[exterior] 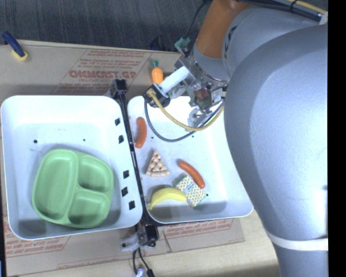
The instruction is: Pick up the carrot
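Camera view: tool [200, 104], opening state indeterminable, stands right of the small orange green-topped carrot [156, 74]; the similar orange-red sausage [140, 131] nearby risks a mistaken grasp.

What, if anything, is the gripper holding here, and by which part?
Nothing visibly: the gripper hangs over the far end of the right bin, and the carrot sits apart from it, by the far rim.

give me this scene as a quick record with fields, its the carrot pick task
carrot: past the right bin's far rim, against the cardboard
gripper: over the right bin's far end, right of the carrot
carrot held: not visibly
left bin: green divided plate
right bin: long sausage, short sausage, pizza slice, banana, patterned block
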`<control>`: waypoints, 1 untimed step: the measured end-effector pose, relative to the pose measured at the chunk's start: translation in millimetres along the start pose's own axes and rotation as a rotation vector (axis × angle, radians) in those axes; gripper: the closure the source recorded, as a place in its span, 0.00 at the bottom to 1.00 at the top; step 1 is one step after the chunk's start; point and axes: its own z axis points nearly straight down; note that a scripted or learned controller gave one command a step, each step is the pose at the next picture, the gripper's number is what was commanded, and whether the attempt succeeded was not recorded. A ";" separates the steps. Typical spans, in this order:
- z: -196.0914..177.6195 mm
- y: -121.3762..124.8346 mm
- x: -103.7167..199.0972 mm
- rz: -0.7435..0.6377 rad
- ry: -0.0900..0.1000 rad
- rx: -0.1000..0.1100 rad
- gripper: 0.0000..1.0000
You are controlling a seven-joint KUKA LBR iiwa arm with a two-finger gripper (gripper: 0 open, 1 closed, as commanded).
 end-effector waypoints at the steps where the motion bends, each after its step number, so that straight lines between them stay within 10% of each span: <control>1: 79.7 76.9 8.5 -0.014 -0.003 0.001 0.00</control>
